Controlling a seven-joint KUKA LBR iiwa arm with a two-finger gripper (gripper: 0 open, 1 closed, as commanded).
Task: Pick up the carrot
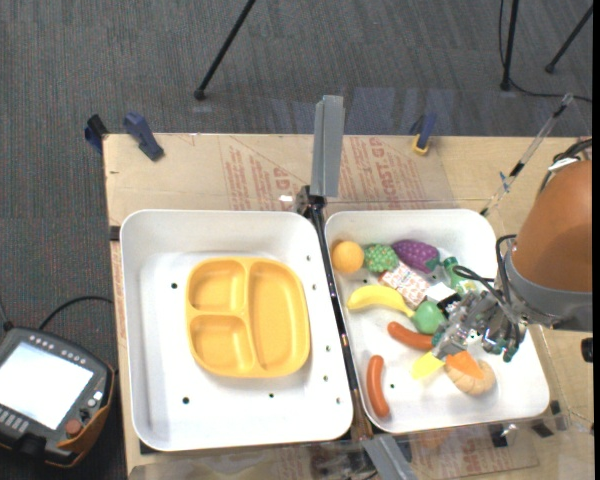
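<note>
Carrot first: I read it as the orange-red stick (410, 336) lying flat on the floor of the right-hand bin (410, 218), just below the banana (378, 298) in my view and slanting away from it toward the arm's side. It lies bare, with nothing gripping it. A small green piece (430, 316) sits against its upper end, just off the banana's tip; I cannot tell whether the two are joined.

The gripper (472, 330) hangs low over the bin beyond the banana on the arm's side, past that green piece and close to the carrot's far end. From this slant its tip is a tangle of dark parts and cables, so I cannot tell whether it is released or clenched, and I see nothing held in it. The grey arm (565, 238) with its orange band rises behind it.

Above the banana runs a row of an orange ball (347, 256), a knobbly green toy (381, 258) and a purple one (416, 253). A pink-and-white packet (410, 286) touches the banana's upper side. Further below the banana than the carrot lies a red sausage shape (378, 386). A yellow wedge (427, 367) and a rounded tan-orange piece (470, 374) sit under the gripper.

Well to the other side of the banana, the left-hand bin (150, 268) holds a yellow divided tray (248, 318). Both bins rest on the brown worktop (230, 168).
</note>
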